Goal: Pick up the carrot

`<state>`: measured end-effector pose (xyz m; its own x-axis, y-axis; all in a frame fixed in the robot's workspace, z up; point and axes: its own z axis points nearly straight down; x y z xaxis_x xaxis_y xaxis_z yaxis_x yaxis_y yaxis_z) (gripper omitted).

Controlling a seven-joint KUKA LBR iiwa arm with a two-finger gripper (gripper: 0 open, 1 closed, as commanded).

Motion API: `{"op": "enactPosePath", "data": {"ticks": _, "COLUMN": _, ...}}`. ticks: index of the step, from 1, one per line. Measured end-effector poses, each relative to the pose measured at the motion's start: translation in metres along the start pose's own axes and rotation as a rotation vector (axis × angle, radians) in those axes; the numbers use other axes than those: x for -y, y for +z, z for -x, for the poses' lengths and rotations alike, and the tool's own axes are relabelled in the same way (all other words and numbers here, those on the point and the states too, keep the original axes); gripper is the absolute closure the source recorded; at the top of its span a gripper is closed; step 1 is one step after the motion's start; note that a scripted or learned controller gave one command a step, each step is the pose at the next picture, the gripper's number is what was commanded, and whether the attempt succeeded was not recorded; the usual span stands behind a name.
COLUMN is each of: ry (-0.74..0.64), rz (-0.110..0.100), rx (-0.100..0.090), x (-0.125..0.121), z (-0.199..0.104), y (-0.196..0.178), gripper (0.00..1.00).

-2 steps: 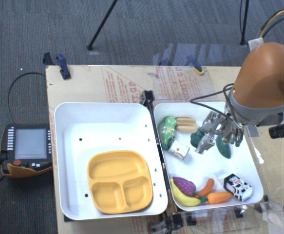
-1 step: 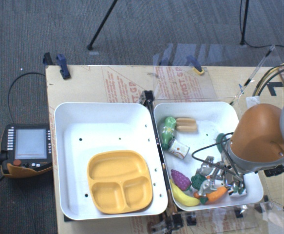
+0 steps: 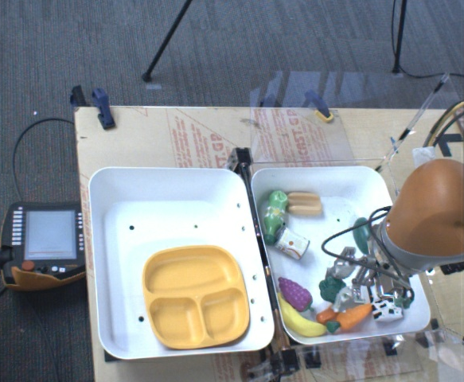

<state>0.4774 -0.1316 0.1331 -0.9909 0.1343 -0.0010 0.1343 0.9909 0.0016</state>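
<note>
Camera view: wooden bench (image 3: 176, 138) (taped cardboard top), grey carpet (image 3: 72, 30) around

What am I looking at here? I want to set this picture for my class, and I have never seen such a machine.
One camera looks down at a slant on a bench with two shallow white bins. The grey robot arm with an orange band reaches in from the right, and its hand is low over the right bin. There lie toy foods: an orange carrot with a green top, a yellow banana, a purple bunch of grapes, a green vegetable, a tan bread roll and a small white carton. The left bin holds a yellow divided plate. I cannot tell whether the hand grips anything.
</note>
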Motion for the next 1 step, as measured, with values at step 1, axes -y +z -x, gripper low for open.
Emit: {"op": "enactPosePath", "data": {"ticks": 1, "ry": 0.22, "rz": 0.0, "rx": 0.0, "x": 0.0151, "z": 0.0014, "y": -0.0209, "gripper": 1.0}}
